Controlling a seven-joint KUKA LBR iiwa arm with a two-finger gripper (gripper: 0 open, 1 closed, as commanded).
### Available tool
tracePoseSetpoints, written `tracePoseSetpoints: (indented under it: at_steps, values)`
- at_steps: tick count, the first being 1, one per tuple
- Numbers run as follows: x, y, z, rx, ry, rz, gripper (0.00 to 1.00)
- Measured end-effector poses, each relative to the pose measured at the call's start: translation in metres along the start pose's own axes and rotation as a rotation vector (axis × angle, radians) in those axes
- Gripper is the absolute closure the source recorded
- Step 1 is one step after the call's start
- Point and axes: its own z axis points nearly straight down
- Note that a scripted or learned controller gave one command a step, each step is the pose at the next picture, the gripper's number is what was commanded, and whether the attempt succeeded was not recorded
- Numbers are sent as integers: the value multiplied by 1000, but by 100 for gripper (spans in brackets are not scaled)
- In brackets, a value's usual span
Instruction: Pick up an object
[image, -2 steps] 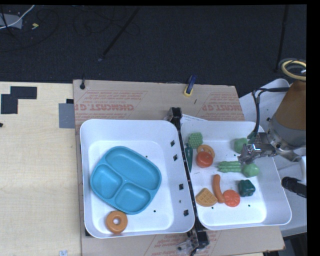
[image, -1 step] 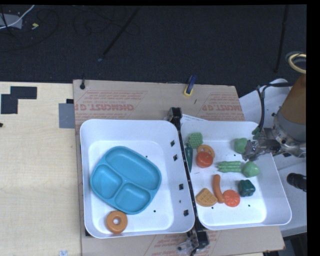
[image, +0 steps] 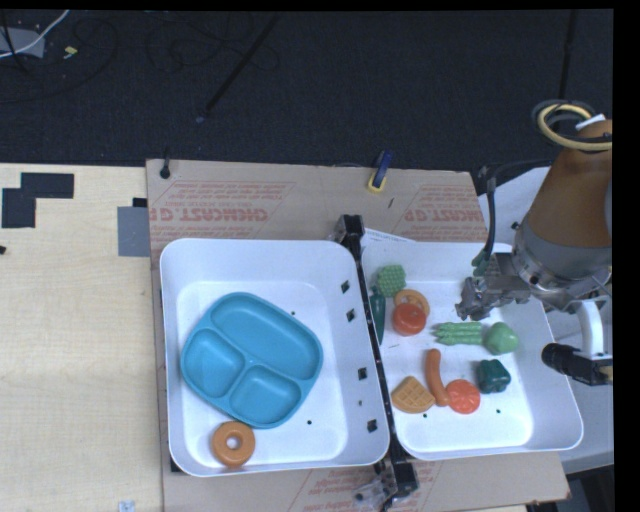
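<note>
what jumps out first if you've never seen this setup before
The big blue three-compartment plastic plate in the left white bin catches the eye first, with an orange ring-shaped toy doughnut just below it by the bin's near edge. Next comes the cluster of small toy foods in the right white bin, where the grey arm's gripper sits over the bin's far right part, beside a green toy cucumber.

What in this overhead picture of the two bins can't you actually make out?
- Hand: small and dark in the camera view; whether it is open or shut cannot be told.
- Light green plastic vegetable: its upper edge runs beneath the hand, so contact is unclear.
- Dark green plastic piece: pressed against the right white bin's wall, shape unreadable.
- Orange round toy: partly covered by the red round toy.
</note>
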Motion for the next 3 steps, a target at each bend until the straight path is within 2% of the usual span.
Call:
tracePoseSetpoints:
  at_steps: [3]
  values:
    - [144,5,16,2,0,-2,100]
